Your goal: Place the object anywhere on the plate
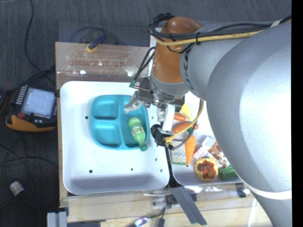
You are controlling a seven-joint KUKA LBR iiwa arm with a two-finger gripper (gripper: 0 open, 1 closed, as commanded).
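Note:
A blue divided plate [106,122] lies in the left white bin [80,174], toward its back. A small green bottle [137,132] lies on its side in the plate's right compartment, its cap pointing toward the front right rim. My gripper [136,105] hangs over the plate's back right corner, just above and behind the bottle, below the orange band of the arm. Nothing shows in its grasp. The arm hides the plate's far right edge and part of the divider between the bins.
The right bin [208,186] holds several toy foods: a carrot [189,148], a pizza-like piece [206,168], a green item [227,173] and a yellow piece [185,111]. A control pendant [33,108] lies on the floor to the left. A brown board [102,60] lies behind the left bin.

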